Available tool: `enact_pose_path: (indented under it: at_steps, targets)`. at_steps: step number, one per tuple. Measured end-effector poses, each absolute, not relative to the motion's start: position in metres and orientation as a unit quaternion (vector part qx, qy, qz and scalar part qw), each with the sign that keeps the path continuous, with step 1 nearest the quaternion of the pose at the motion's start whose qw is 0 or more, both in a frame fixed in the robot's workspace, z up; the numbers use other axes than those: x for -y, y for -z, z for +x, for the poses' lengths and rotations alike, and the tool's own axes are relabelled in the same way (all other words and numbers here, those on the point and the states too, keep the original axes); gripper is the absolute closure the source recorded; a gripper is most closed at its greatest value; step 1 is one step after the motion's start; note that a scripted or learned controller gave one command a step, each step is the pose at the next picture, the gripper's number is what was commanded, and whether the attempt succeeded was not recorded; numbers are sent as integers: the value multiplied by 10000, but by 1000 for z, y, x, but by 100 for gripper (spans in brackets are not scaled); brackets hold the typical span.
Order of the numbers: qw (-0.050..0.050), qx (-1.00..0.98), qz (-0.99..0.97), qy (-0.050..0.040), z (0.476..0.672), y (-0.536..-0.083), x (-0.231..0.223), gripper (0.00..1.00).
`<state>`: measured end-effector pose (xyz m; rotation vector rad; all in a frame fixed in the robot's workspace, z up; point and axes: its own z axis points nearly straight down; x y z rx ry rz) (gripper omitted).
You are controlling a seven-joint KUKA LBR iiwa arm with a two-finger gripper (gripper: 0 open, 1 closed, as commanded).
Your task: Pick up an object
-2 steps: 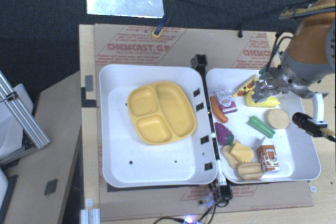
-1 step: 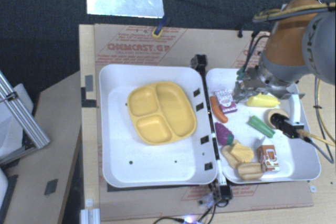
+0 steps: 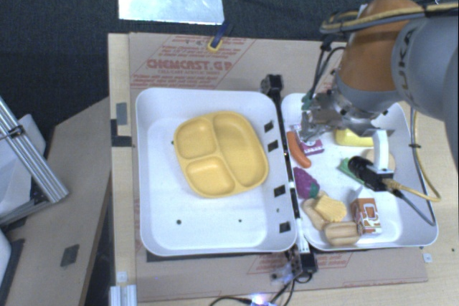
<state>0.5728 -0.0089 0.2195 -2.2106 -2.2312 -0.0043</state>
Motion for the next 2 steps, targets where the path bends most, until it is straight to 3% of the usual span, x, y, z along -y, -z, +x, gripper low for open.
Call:
enact_pose_path:
  at_steps: [2]
  targets:
    - [13,7105,-7037,7,554,-222,-99,100]
